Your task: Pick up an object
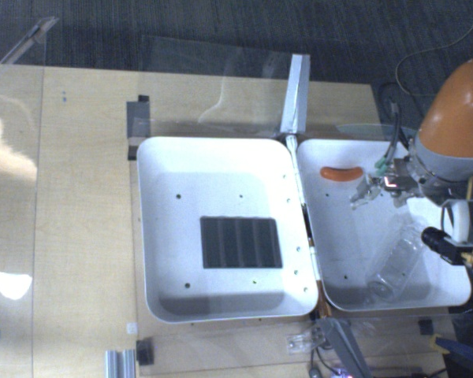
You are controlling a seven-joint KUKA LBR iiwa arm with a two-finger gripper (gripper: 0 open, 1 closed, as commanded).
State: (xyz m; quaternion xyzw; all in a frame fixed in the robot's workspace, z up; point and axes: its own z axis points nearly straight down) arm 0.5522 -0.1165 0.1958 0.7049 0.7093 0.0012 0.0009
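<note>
Arm [457, 124] cut by right edge.

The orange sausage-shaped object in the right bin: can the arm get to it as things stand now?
Probably yes. The orange object lies alone near the right bin's far wall, and the end effector hangs just beside it with nothing between.

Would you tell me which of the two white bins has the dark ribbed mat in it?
The left bin; the right bin has an orange sausage instead.

Two bins [221, 152], one orange sausage [341, 174], one clear bottle [396, 264]
</note>
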